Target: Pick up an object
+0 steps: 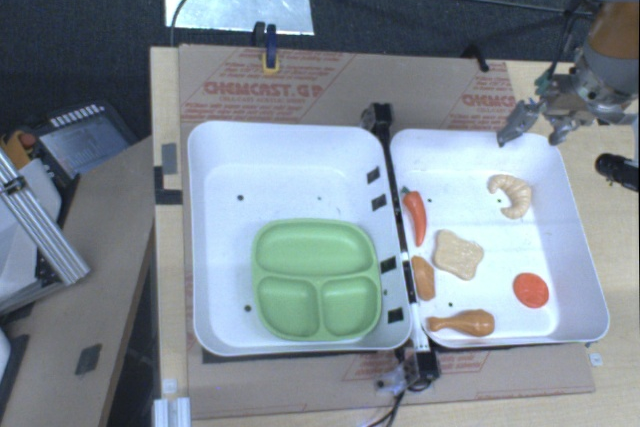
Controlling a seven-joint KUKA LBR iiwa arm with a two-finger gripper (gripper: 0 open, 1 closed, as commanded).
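While the gripper [532,122] hovers with fingers spread and nothing between them over the right bin's [580,260] far rim, the croissant [512,194] lies nearest, below it toward the bin's middle.

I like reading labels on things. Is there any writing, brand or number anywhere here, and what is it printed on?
"CHEMCAST GP" in red, on the brown sheet under the bins, at upper left; the last letters are blurry.
The same red print repeats at upper right near the hand and along the lower edge, too blurred or cut off to read.
The bins and toy foods show no writing.
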